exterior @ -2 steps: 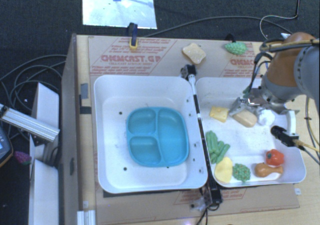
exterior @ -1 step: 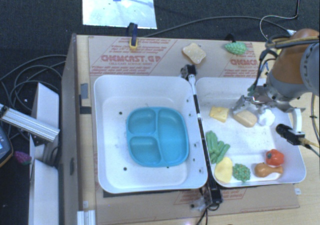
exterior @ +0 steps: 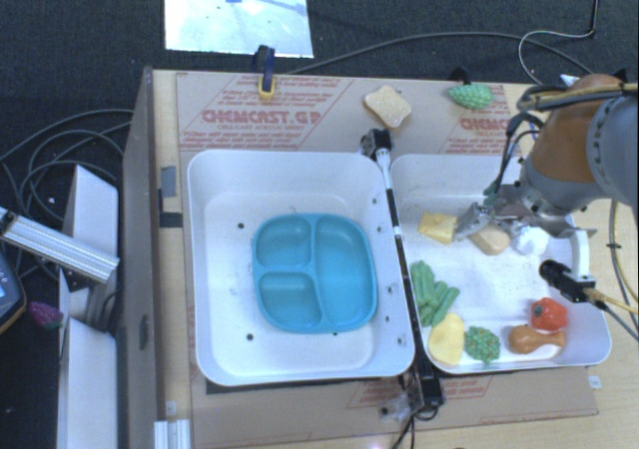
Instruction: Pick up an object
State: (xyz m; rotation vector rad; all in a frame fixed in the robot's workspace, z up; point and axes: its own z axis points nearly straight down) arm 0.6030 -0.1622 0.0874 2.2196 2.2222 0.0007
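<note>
My gripper (exterior: 475, 222) is low in the right bin (exterior: 449, 176), at its upper middle, on the grey arm with the orange band (exterior: 565, 143) that comes in from the right. Its tip lies between a yellow cheese wedge (exterior: 436, 228) on its left and a tan bread-like piece (exterior: 490, 241) just below it, touching or nearly touching both. A small white object (exterior: 530, 237) lies right of the tan piece. Nothing is visibly lifted.
Lower in the right bin lie green beans (exterior: 431, 290), a yellow piece (exterior: 447, 339), a broccoli floret (exterior: 482, 343), an orange-brown item (exterior: 530, 339) and a red tomato (exterior: 548, 313). The left bin (exterior: 215, 237) holds a blue divided plate (exterior: 313, 272). A bread slice (exterior: 387, 106) and a green item (exterior: 471, 95) rest behind the bins.
</note>
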